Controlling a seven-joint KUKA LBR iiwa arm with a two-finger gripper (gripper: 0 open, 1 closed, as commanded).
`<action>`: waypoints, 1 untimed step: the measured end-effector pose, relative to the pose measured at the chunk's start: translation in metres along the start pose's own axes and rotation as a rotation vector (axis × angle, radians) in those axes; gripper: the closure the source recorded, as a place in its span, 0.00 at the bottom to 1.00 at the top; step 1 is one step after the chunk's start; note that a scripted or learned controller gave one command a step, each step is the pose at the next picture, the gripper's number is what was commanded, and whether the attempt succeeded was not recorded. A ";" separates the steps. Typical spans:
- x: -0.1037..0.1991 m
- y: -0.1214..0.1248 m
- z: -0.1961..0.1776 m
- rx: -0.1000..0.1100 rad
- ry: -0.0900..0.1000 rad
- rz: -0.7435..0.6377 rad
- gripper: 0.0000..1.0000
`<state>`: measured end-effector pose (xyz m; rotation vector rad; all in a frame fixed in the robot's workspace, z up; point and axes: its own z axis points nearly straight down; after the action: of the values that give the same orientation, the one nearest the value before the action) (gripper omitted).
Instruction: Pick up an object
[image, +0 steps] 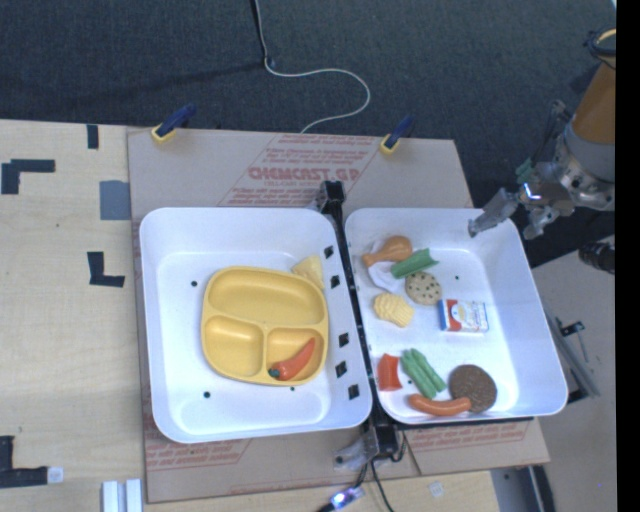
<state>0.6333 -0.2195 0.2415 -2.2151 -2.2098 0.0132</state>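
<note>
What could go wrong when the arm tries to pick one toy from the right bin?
1. The toys in the right bin lie close together: the hot dog touches the brown patty, so the pincer may catch two things or push one aside.
2. The small carton lies flat and may slip out.
3. The pincer is at the bin's far rim and could hit it on the way down.

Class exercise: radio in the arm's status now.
Gripper open, above right bin's far corner, holding nothing. Toy food untouched, cookie nearest. Nothing blocking.
</note>
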 end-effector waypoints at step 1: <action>0.001 0.002 -0.009 -0.014 -0.003 -0.004 0.00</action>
<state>0.6359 -0.2188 0.2507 -2.2195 -2.2227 0.0016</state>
